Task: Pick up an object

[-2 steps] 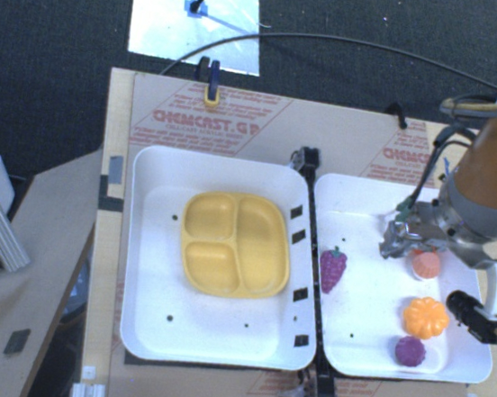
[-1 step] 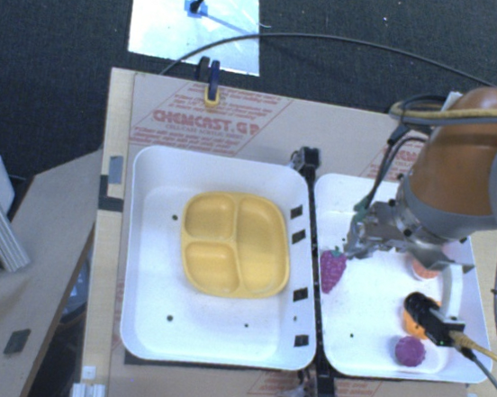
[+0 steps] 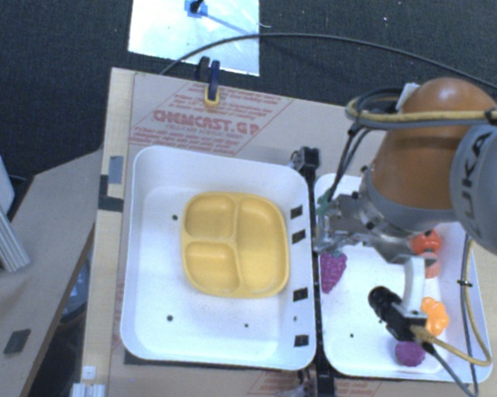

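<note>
The gripper (image 3: 330,240) hangs low over the left edge of the right bin (image 3: 358,348), beside the wall shared with the left bin (image 3: 135,251); whether it is open or closed cannot be told. A purple grape bunch (image 3: 332,270) lies just under it, in the right bin. A smaller purple thing (image 3: 409,353) sits near that bin's front edge. The arm (image 3: 495,185) bears the letters "UKA". A yellow divided plate (image 3: 233,244) rests in the left bin. Red print on the brown board (image 3: 241,119) behind reads "CHEMCAST GP".

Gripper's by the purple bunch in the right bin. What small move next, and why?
Probably ease straight down onto the purple bunch: the gripper hangs just above its top end, beside the right bin's left wall, and the bunch lies unlifted on the floor.
</note>
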`<state>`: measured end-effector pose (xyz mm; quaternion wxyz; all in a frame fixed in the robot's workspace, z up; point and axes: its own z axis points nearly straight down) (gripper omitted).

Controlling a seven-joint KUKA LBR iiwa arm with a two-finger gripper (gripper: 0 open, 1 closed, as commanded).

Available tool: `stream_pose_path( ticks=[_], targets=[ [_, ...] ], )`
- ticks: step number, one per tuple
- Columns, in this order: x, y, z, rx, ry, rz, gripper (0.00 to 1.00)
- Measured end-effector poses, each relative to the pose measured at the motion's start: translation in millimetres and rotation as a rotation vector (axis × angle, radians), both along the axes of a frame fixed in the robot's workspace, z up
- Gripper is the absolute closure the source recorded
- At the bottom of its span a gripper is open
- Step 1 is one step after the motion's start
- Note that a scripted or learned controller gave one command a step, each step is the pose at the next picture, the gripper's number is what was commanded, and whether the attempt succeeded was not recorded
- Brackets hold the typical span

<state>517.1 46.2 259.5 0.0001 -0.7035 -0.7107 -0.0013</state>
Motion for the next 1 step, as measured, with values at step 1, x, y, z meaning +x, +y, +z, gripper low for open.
stream_pose_path(
  ticks=[1],
  targets=[
    [0.9,55.5,-1.1,0.0,0.0,0.001,1.0]
  ],
)
